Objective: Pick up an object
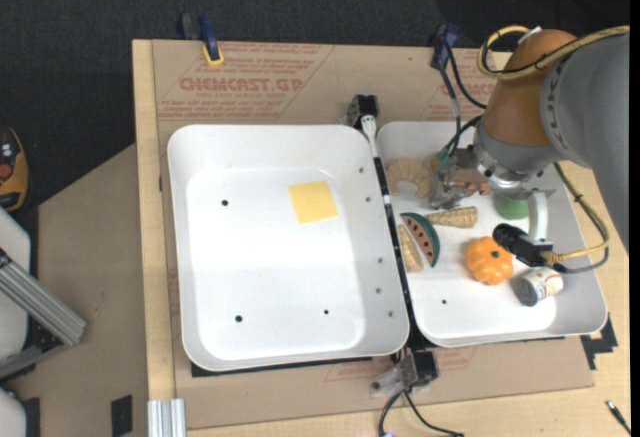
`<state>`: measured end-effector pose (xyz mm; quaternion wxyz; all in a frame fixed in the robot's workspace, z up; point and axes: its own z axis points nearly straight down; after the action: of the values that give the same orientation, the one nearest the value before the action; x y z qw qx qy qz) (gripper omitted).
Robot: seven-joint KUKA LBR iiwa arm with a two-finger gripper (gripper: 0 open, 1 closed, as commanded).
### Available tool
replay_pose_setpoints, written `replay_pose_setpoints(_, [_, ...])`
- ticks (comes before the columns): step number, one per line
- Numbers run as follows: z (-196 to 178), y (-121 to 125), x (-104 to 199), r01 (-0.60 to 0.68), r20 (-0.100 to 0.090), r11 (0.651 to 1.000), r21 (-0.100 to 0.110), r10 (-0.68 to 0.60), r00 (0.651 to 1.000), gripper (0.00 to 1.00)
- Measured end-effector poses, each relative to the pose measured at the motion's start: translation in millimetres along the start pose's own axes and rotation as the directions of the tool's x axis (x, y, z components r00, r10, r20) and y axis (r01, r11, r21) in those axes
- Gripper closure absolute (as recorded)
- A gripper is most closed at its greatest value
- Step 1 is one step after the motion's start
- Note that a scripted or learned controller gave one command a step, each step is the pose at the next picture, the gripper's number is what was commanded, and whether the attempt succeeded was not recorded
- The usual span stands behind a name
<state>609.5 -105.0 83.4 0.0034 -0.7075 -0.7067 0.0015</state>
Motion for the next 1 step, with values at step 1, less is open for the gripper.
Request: replay_pose_setpoints(1, [-109.0, 45.1, 55.7, 0.008, 0.003, 1.0, -0.021, -0.008, 1.0, 1.0])
